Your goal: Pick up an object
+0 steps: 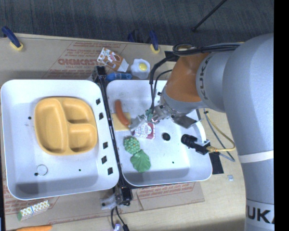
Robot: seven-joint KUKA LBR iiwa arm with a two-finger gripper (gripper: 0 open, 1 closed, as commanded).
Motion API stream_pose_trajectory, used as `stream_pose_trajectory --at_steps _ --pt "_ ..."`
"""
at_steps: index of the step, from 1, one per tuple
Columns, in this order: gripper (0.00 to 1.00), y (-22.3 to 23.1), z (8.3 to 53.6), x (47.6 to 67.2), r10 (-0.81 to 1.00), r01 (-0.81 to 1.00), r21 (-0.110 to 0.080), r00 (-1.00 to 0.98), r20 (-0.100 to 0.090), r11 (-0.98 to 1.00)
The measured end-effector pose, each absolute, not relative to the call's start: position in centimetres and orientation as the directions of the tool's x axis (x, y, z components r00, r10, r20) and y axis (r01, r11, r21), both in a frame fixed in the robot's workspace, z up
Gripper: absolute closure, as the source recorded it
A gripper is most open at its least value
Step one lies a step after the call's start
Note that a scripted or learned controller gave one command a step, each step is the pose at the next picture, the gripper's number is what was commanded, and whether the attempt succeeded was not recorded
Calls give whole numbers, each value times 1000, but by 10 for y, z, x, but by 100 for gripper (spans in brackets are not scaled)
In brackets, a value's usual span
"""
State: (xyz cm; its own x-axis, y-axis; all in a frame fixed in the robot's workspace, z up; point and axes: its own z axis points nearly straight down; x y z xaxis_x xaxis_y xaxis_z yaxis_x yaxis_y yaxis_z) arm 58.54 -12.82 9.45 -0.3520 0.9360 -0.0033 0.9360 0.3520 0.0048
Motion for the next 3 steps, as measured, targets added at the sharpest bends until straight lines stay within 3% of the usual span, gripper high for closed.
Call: stream_pose_trajectory --at_steps 1,2,3 --pt "100 -128 102 584 935 935 -1 -355 0 355" --pt "0 -128 103 584 935 935 -1 -355 0 355" --pt "0 -121 95 527 766 766 6 -643 -6 643"
